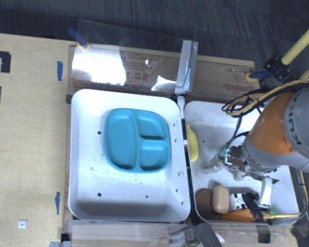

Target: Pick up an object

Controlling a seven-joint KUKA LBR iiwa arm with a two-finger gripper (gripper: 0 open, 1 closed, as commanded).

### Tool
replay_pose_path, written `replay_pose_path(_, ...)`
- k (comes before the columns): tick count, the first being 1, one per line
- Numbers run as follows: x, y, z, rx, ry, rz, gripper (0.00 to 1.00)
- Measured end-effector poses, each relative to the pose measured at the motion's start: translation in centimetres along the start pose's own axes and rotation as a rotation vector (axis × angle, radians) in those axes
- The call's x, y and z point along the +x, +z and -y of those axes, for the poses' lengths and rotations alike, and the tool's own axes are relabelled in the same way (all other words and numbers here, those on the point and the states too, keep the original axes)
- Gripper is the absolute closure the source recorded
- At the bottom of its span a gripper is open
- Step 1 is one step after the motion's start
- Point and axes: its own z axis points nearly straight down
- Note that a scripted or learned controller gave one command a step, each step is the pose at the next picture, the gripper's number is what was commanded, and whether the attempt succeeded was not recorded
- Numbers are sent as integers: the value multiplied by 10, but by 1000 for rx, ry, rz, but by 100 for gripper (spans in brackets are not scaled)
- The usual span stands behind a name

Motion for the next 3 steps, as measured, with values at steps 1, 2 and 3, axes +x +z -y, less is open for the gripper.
replay_pose_path(1,6,0,-33,-2,-111,2,0)
replay_pose_path(2,-6,2,-118,0,-216,2,0)
replay_pose_path(3,26,-103,-83,-10,-181,1,0)
